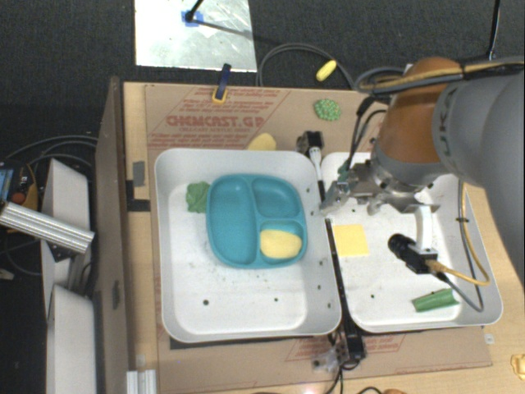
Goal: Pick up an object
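Items hard to make out: the grey arm (472, 130) with its orange band (414, 134) covers the far part of the right bin (385, 302). The claw (338, 194) shows only as a blurred cluster of metal parts; we cannot tell whether it is open or closed, and we cannot confirm that it holds anything. A pale yellow item (262, 142) on the surface (205, 113) is partly cut off by the far rim of the left bin (238, 302). A small black-and-white item (310, 144) beside it is too small to identify; a green round object (327, 109) lies further back.

Position of the claw: over the far left corner of the right bin, close to the wall shared with the left bin.

Objects available for picking: a yellow square (350, 240) lies flat in the right bin, near the claw but apart from it; a green stick (433, 300) lies at that bin's near right, well apart from the claw. In the left bin a teal divided plate (234, 220) carries a yellow rounded piece (280, 243) in its lower right compartment; a green leafy piece (197, 196) touches the plate's left edge.
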Motion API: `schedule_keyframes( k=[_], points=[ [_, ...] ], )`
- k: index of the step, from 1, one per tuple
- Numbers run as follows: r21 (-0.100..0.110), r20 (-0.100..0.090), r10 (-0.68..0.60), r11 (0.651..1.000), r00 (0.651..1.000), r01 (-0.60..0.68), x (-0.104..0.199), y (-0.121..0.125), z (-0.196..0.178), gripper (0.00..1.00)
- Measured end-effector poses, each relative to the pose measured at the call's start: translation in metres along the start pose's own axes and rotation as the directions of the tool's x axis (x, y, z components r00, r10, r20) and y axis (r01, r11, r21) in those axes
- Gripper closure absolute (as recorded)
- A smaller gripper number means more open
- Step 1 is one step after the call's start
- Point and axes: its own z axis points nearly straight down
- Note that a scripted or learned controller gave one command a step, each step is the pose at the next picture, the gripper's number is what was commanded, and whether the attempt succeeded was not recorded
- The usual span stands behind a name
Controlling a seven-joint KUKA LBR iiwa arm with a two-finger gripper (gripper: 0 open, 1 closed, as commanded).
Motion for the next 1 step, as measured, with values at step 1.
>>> schedule_keyframes(
  k=[1],
  points=[
    [0.001,0.003,0.008,1.000,1.000,-0.008,-0.0611,-0.0093,0.0000,0.00]
  ],
)
